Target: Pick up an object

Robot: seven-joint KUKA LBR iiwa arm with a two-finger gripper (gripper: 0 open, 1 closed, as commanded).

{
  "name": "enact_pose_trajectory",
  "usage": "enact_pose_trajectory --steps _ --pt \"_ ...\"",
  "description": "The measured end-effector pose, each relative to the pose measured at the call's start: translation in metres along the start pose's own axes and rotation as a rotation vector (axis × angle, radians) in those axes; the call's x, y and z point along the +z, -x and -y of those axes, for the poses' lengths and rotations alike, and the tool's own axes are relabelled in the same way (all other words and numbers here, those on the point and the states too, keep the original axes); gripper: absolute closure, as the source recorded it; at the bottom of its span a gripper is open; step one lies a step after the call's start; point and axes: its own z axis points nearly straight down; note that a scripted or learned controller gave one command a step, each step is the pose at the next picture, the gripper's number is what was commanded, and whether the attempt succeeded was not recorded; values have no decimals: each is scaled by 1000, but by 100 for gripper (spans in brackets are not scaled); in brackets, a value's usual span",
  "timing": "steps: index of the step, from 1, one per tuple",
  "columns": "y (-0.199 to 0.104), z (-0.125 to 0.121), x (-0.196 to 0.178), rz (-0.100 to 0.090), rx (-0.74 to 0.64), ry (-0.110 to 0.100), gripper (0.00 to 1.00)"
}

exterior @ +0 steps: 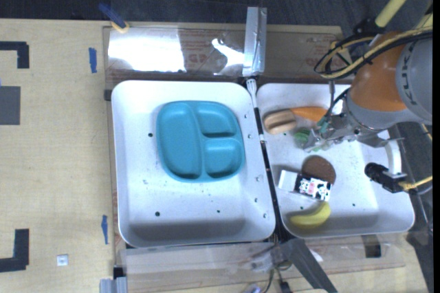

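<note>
Two white bins side by side on the bench. In the left bin (130, 202), a blue tray (201, 140) with three sections, near the middle. In the right bin (364, 205), a bun (280, 121) and a carrot (309, 113) by the back edge, a brown disc (319, 168) in the middle, a small card (313, 187) just in front of it, a banana (309, 216) by the front edge. Gripper (322, 137) down low near the back of the right bin, a small green thing (302, 139) right beside its tip, bun just to the left, carrot just behind. Cannot tell how wide open, or whether holding anything.
</note>
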Motion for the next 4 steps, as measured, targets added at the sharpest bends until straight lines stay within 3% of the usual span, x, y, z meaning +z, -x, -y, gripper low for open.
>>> enact_pose_trajectory --steps 1,2,3,4 --pt "-5 -32 -21 -5 -149 -9 100" --pt "-61 -49 -113 -5 -14 -5 100" --pt "7 1 -91 -8 -400 -13 100" --pt "-5 2 6 -1 -170 2 100"
